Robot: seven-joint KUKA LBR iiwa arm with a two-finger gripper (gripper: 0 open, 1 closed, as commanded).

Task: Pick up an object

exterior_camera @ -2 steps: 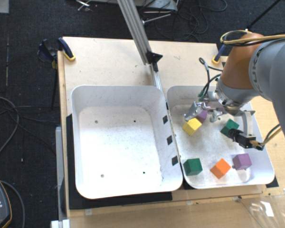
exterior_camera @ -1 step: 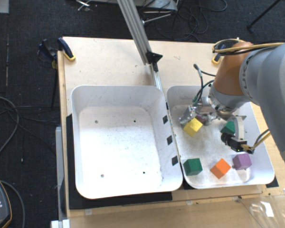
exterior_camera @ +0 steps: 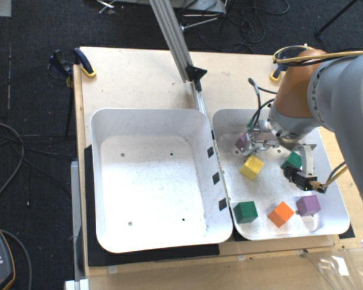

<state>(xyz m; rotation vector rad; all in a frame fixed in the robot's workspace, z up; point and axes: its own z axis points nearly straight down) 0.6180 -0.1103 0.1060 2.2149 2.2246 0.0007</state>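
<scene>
Two bins sit side by side on the tabletop, the left bin wider than the right bin. All the blocks lie in the right bin. Along its near edge three stand in a row: one cube at the left, another cube in the middle, and a third block at the right. Farther back, a fourth cube lies just below the claw, which hangs over the bin's far half. What may be a small block sits at the claw's left side. Another block lies to the claw's right, partly hidden by the arm.
</scene>
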